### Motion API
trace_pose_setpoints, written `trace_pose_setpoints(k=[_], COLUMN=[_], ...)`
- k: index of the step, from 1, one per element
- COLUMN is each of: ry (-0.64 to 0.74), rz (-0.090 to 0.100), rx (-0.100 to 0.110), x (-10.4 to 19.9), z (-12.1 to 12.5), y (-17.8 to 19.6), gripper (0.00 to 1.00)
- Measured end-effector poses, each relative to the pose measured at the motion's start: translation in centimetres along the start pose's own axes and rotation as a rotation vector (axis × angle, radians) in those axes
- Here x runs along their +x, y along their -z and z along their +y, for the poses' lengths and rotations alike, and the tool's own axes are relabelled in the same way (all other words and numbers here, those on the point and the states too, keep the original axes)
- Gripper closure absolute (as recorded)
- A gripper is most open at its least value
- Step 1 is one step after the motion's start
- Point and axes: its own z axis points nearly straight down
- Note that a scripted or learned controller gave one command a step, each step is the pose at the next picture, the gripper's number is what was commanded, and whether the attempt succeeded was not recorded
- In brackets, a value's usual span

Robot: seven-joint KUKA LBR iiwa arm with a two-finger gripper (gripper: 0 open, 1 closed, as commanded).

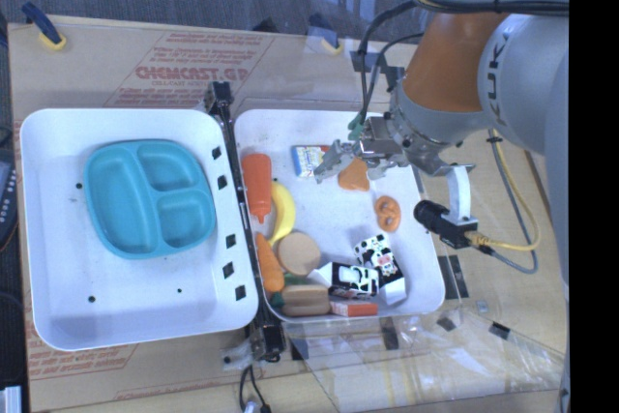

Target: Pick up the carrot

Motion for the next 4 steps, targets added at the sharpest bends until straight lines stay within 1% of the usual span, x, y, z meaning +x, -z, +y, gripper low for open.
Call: trace_pose_setpoints(k=[1,2,3,4], ry=[-0.146,-0.143,-0.166,0.283], rz=[-0.005,0.001,-0.002,-0.003], rx=[-0.003,-0.005,-0.009,-0.002], x=[0.6,3.9,4.7,9.5], z=[-2.6,-2.5,-7.6,-7.6], y=[4.3,7.3,12.8,13.1], gripper=[0.00,0.00,0.00,0.00])
